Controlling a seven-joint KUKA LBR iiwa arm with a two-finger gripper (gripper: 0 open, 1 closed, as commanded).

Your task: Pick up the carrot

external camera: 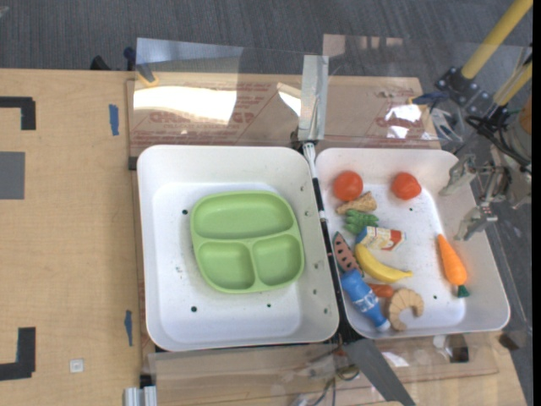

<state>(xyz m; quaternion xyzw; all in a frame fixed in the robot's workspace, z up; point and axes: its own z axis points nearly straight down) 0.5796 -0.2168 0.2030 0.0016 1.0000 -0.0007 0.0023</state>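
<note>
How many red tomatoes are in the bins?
2, both at the far end of the right bin: one tomato near the divider, the other right of it.

Orange carrot [452, 263] lies flat by right bin's [490, 311] right wall.

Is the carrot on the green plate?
No, the carrot lies in the right bin, near its right wall; the green plate sits in the left bin.

Carrot [452, 263] lies in right bin [486, 315], right of banana [380, 265].
</note>
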